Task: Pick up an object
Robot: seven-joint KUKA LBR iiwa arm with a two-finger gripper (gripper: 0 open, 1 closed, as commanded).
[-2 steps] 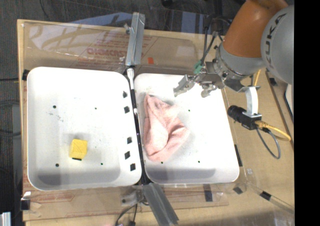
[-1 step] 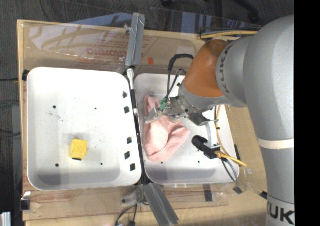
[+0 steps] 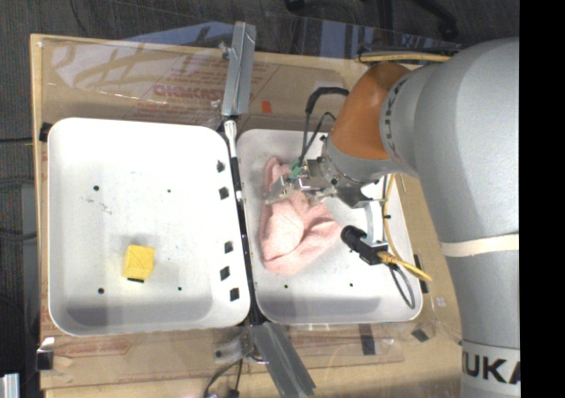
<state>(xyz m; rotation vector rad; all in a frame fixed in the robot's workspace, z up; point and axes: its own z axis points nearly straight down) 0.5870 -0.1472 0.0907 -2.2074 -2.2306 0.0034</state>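
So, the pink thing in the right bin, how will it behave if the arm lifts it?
The pink thing looks like soft cloth, crumpled in rounded folds, so it will probably hang limp and change shape. It seems light for its spread. Lying flat in the right bin, it should not roll. The gripper is over its upper edge.

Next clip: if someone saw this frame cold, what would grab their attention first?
The bulky grey arm with its orange band dominates the right side, reaching down into the right-hand shallow white bin. Its end effector sits right at the top of a soft, crumpled pink cloth-like object lying in that bin's left half. Against all the white, a small yellow block stands alone in the lower left of the left-hand shallow white bin.
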